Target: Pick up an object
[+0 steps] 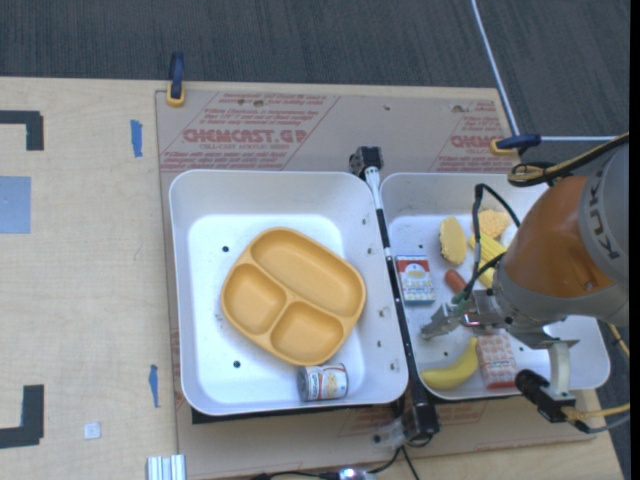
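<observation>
Banana (452, 367): yellow, curved, lying at the 6 o'clock side of the right bin (597, 368), just below my end effector.
End effector (441, 322): mine, low over the right bin near its 9 o'clock wall; I cannot tell whether it is spread or pressed together, and nothing shows between its tips.
Arm (560, 253): grey with an orange band, reaching in from 3 o'clock and covering much of the right bin.
Small carton (414, 277): white with a red top, flat by the right bin's 9 o'clock wall, at 12 o'clock from my end effector.
Yellow pieces (454, 239): pale, toward the right bin's 12 o'clock end, partly under my arm.
Packet (495, 359): reddish-white, just at 3 o'clock from the banana.
Left bin (190, 268): white, beside the right bin on the desk (80, 288).
Divided plate (291, 295): yellow-orange, three compartments, at the left bin's centre.
Small can (324, 381): on its side, at 6 o'clock from the plate, near the bin wall.
</observation>
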